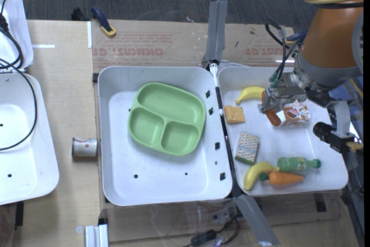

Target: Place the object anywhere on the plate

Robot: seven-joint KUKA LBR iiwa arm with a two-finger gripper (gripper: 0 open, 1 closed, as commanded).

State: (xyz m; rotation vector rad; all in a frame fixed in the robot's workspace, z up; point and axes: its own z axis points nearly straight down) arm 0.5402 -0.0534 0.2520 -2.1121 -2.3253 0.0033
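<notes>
A green plate [167, 118] with three compartments lies in the left bin [115, 170]. My gripper [274, 102] hangs low over the back of the right bin [335, 179], beneath the orange-banded wrist. It is just right of a yellow banana [250, 93] and directly above a small orange-red sausage-shaped piece [273, 118]. A red and white carton [296, 114] sits close on its right. I see nothing lifted clear of the bin floor.
The right bin also holds a tan cracker-like wedge [234, 114], a patterned box [247, 147], a second banana [256, 173], a carrot [284, 179] and a green bottle [297, 164]. A grey divider post [215, 32] rises between the bins. A small can [85, 147] lies left of them.
</notes>
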